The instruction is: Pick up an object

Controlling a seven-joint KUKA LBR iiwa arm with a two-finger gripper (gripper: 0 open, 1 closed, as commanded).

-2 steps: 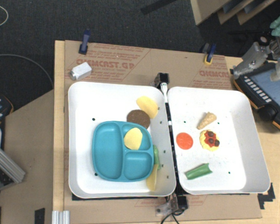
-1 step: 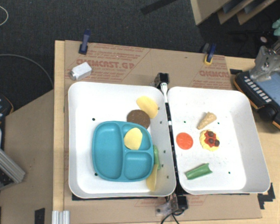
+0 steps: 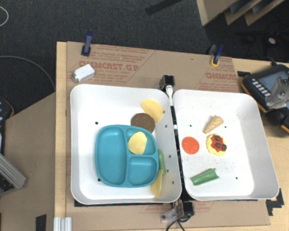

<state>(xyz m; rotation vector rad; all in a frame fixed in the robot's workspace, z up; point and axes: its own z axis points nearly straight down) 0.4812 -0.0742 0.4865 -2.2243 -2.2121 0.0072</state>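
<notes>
Lying flat: orange disc [image 3: 190,145] (round)

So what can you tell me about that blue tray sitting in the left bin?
The blue tray is a teal, plastic-looking divided plate with rounded corners and three compartments: one large on its left, two smaller on its right. It lies flat in the lower half of the left white bin. A pale yellow oval piece rests in its upper right compartment. A brown round piece sits right at its top edge, and a green and yellow item lies along its right edge, against the bin wall.
</notes>
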